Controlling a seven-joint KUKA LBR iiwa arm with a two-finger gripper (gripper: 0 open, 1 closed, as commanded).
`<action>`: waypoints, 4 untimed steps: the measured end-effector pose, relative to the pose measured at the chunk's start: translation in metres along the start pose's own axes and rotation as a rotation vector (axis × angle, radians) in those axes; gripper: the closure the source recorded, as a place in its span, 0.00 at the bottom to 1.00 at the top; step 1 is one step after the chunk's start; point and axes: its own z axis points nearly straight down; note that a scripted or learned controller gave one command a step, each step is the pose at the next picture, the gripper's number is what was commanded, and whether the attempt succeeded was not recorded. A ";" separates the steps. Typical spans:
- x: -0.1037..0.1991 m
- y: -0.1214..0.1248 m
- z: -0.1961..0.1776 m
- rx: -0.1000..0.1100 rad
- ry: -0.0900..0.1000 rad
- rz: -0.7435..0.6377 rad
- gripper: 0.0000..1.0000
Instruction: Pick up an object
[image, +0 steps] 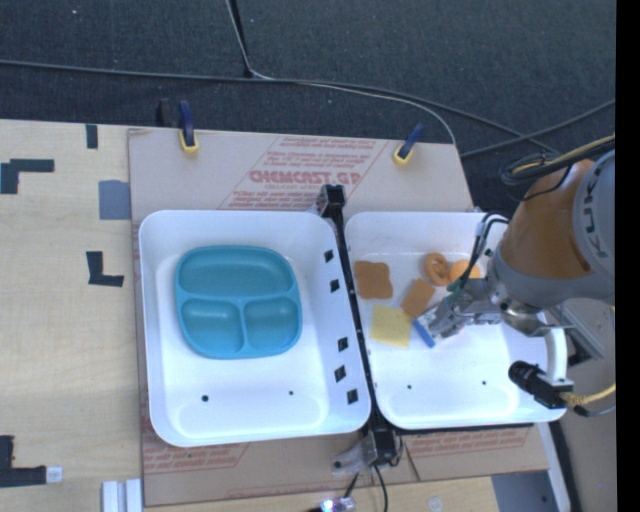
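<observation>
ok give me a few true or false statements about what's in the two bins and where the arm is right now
1. The blue divided plate lies in the left bin. True.
2. The yellow block sits in the left bin beside the plate. False: it lies in the right bin, near the divider.
3. The arm's gripper is over the right bin. True.
4. The right bin holds just one item. False: it holds the yellow block, two brown pieces and an orange ring-shaped piece, at least.
5. The arm is reaching into the blue plate. False: it is over the right bin, close to a small blue item next to the yellow block.
</observation>
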 end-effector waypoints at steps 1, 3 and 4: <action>-0.001 -0.001 -0.063 -0.001 -0.001 0.001 1.00; 0.066 -0.010 -0.097 0.006 0.002 -0.003 1.00; 0.124 -0.009 -0.080 0.007 0.002 -0.004 1.00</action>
